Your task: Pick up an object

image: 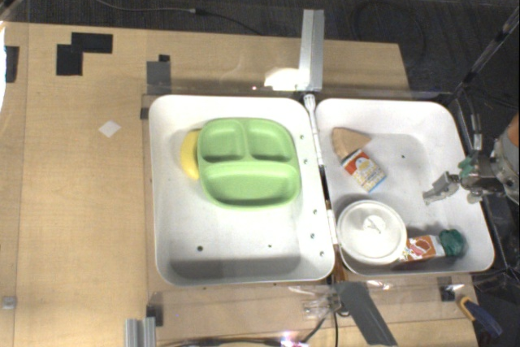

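Gripper at right bin's right edge, jaw state not readable, nothing visibly held. Nearest pick: bottle just below it (long axis left-right, along bin's front wall), touching white bowl.

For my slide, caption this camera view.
Gripper over right bin near snack packet; green tray in left bin.

A light wooden bench with black square markings near its far left corner carries two shallow white bins side by side, the left bin and the right bin, touching along their shared middle edge.
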